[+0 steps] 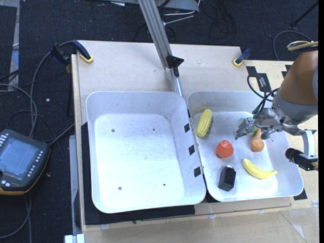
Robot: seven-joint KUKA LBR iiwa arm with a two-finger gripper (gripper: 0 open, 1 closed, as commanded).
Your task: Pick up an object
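Camera view has the gripper [251,127] low in the right bin [291,189], grip state impossible to read, just above the small orange pear-shaped object [257,144], which could roll off toward the banana [259,169].

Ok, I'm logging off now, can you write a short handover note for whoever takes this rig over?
Gripper: low in the right bin, just above the orange-brown object; it is in view, but its grasp can't be judged, and nothing is visibly lifted.
In the right bin: corn cob by the left wall, red object in the middle, black object near the front, banana front right, the orange-brown object beneath the gripper.
The left bin sits alongside.
Done: approach to an object.
Left: confirm a grasp and lift.
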